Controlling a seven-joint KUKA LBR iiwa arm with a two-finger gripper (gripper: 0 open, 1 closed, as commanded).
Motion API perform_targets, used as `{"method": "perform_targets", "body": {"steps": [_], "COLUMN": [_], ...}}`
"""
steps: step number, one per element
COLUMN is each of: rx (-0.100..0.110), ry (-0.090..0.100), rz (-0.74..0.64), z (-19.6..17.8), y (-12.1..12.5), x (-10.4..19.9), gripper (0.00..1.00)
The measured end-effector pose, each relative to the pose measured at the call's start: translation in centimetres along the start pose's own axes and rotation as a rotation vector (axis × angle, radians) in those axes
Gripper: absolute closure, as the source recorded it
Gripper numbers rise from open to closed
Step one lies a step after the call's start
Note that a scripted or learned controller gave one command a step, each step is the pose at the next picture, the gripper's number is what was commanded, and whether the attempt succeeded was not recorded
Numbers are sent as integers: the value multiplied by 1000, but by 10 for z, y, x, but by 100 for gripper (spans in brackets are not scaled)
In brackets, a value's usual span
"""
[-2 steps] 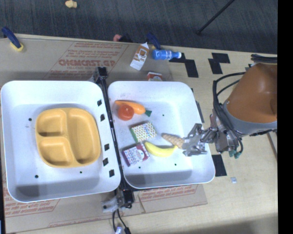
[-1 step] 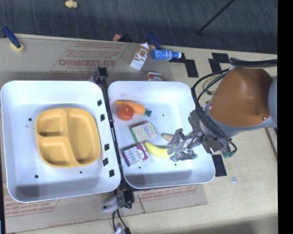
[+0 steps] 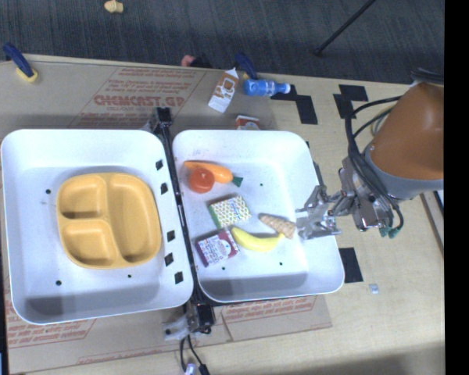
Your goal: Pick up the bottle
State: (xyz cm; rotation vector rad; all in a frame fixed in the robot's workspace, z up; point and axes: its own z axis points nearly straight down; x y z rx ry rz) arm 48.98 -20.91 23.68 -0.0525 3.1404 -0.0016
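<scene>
Blue bottle (image 3: pixel 264 88) on the bench far beyond the right bin (image 3: pixel 322 250); gripper (image 3: pixel 314 219) over that bin's right edge, fingers spread, nothing between them.

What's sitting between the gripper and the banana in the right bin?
In the camera view, an ice cream cone lies between the gripper and the banana.
</scene>
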Motion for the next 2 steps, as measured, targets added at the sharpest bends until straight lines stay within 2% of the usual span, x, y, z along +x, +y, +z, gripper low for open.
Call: {"method": "perform_targets", "body": {"steps": [1, 2], "rx": [0, 0], "ry": [-1, 3], "rz": [383, 499], "z": [-12, -4], "y": [-2, -2], "x": [12, 13], "gripper": [100, 100]}}
